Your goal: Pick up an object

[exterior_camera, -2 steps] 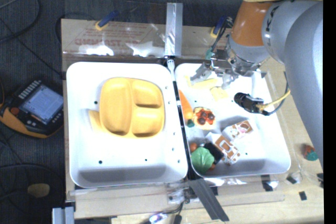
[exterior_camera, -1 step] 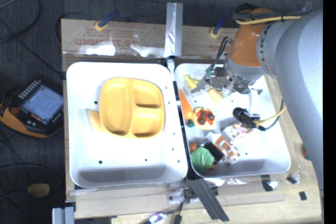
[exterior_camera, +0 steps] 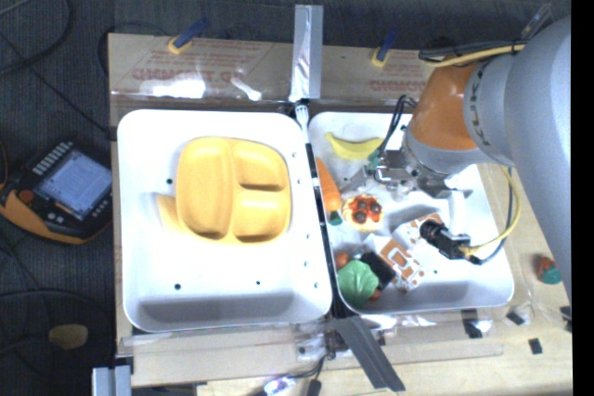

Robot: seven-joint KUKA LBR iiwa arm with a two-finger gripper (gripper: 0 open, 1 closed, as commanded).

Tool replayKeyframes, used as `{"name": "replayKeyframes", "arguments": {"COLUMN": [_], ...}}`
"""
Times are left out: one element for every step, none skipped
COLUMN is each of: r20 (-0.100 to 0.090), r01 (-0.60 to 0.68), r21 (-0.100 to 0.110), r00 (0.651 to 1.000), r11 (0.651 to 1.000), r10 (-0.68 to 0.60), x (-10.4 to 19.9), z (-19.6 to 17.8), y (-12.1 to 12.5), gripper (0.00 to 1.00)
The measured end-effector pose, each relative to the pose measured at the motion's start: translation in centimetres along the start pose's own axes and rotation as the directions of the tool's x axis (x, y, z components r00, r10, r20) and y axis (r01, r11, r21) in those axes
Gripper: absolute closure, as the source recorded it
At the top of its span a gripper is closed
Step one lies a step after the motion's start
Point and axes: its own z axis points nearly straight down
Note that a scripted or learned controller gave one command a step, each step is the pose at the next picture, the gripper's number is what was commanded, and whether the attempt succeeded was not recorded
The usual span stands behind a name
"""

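**Arm low over the right bin, crowd of small objects beneath it**

The grey arm with its orange band [exterior_camera: 445, 111] reaches in from three o'clock and hangs over the right-hand shallow white bin [exterior_camera: 497, 287]. The gripper [exterior_camera: 394, 170] sits low near the bin's upper middle, but whether it is spread or closed, I cannot tell from this slant.

Plenty to pick from down there. At twelve o'clock of the bin lies a yellow banana-shaped toy [exterior_camera: 351, 145], just beside the gripper. A long orange carrot-shaped piece [exterior_camera: 328, 185] runs along the nine o'clock wall. Near the centre, a small round orange-and-dark object [exterior_camera: 363, 210]. At seven o'clock, a green rounded lump [exterior_camera: 354, 278] touching a black item [exterior_camera: 379, 268], and next to those an orange-and-white patterned piece [exterior_camera: 404, 260].

Over in the left white bin [exterior_camera: 148, 292], a yellow divided plastic tray [exterior_camera: 232, 188] lies at the middle.
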Motion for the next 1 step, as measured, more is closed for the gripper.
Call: {"name": "replayKeyframes", "arguments": {"r20": [0.006], "r01": [-0.011], "r21": [-0.006], "r00": [1.0], "r11": [1.0], "r10": [0.011], "x": [0.31], "z": [-0.19], "y": [-3.96], "gripper": [0.0]}}
